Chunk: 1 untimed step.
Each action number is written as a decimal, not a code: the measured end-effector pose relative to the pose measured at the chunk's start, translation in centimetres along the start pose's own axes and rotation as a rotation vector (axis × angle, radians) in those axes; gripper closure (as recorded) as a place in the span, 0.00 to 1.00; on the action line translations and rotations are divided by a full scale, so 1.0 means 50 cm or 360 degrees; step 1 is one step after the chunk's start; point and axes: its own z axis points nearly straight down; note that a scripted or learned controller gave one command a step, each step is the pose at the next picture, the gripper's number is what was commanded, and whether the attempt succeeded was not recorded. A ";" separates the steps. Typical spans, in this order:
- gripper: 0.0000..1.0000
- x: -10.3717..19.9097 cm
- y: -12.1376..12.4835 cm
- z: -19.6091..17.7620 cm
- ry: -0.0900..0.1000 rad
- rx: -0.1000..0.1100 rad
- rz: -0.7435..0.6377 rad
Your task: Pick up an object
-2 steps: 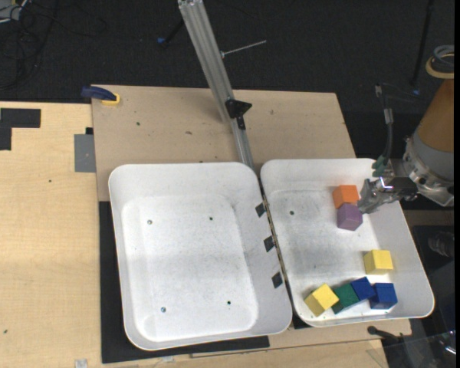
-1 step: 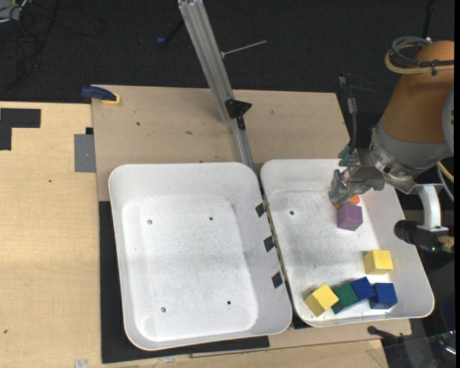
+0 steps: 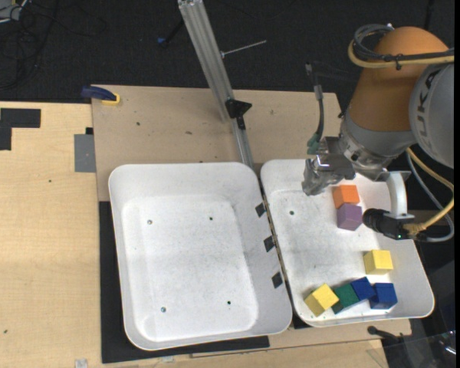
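The blocks all sit in the right bin (image 3: 291, 176). An orange block (image 3: 346, 195) is near the top of that bin, and a purple block (image 3: 349, 216) touches it just below. A yellow block (image 3: 378, 261) sits alone lower down, near the right rim. At the bottom of the bin is a little row: another yellow block (image 3: 320, 299) on the left, then a green block (image 3: 343, 295), then two blue blocks (image 3: 374, 292) packed close by the front rim.

The gripper (image 3: 316, 184) hangs over the top part of the right bin, just to the left of the orange block. No block is between its fingers. It is too dark and small to tell if it is wide or narrow.

The arm (image 3: 391, 90) comes in from the right. It is grey with a big orange band. Part of the letters "KU" can be read on its grey side, cut off by the edge of the picture. Cables loop around it.

The middle of the right bin, left of the blocks, is bare white floor with lots of room. The left bin (image 3: 126, 179) is a wide white tray with only small dots on its floor. The two bins touch along a seam with black clips (image 3: 268, 243). A silver metal bar (image 3: 211, 64) leans up from behind the bins. The wooden bench (image 3: 38, 228) spreads out to the left.
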 end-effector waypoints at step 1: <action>1.00 0.109 0.026 0.037 0.0000 0.0006 0.0000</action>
